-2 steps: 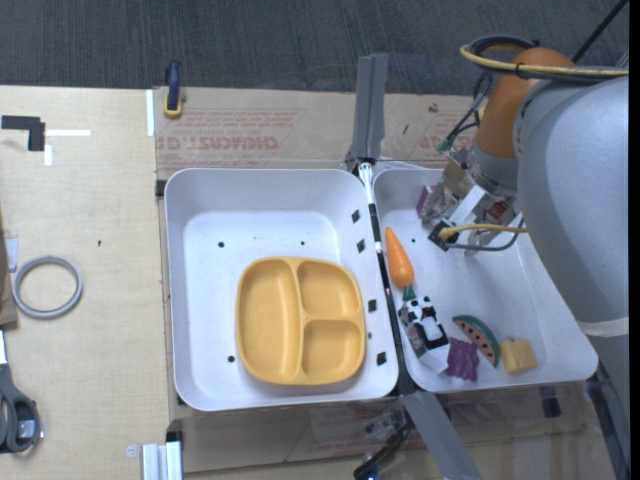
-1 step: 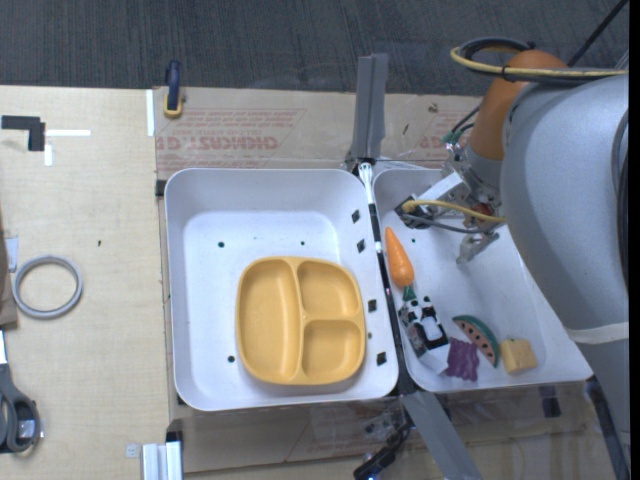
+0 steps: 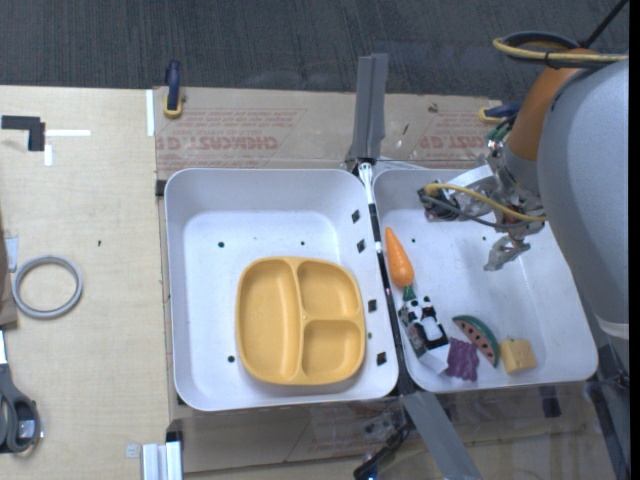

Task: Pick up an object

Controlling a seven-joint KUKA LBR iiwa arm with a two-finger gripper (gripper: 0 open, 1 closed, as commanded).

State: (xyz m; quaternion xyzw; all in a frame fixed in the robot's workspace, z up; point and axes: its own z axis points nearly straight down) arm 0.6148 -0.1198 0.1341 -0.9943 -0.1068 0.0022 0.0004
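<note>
My gripper [image 3: 505, 251] hangs over the upper right part of the right bin [image 3: 560, 298], with cables looped just above it and nothing seen in it. Along that bin's left wall lies an orange carrot [image 3: 400, 258]. Below the carrot sits a small black-and-white object [image 3: 423, 328]. Near the front edge are a watermelon slice toy [image 3: 477, 335], a purple piece [image 3: 462, 360] and a yellow cheese block [image 3: 518, 355]. All of these lie well below and left of the gripper.
The left bin [image 3: 200, 268] holds a yellow divided plate [image 3: 300, 320]. On the bench to the left lie a grey tape roll [image 3: 45, 286] and scissors [image 3: 15, 423]. The arm's grey body [image 3: 600, 188] covers the right bin's right side.
</note>
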